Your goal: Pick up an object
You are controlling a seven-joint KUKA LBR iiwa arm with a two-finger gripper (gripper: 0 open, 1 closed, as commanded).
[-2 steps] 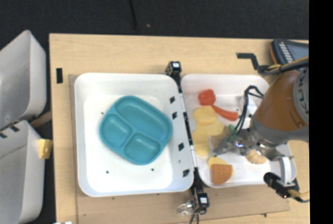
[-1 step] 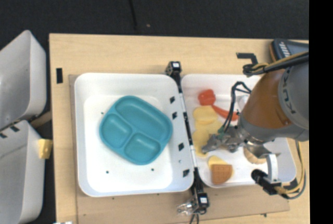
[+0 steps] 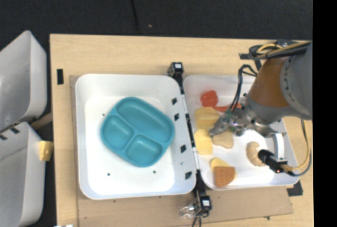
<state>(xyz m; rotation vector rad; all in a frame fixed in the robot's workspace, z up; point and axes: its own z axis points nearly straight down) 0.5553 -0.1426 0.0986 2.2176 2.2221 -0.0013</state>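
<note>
Nearest, in the right bin (image 3: 295,181): an orange waffle-like wedge (image 3: 224,175), right of it a pale ring-shaped piece (image 3: 255,153). Farther: a pale yellow block (image 3: 203,142), a tan piece (image 3: 224,139) just beneath the gripper (image 3: 227,126). Fingers: cannot tell. Beyond: a yellow piece (image 3: 206,115), a red piece (image 3: 209,98). Left bin (image 3: 84,178): teal divided plate (image 3: 137,131).

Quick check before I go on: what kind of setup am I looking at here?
Most likely a lab bin-picking bench: two white bins side by side on a wooden board, toy food pieces in one, a blue divided plate in the other.
</note>
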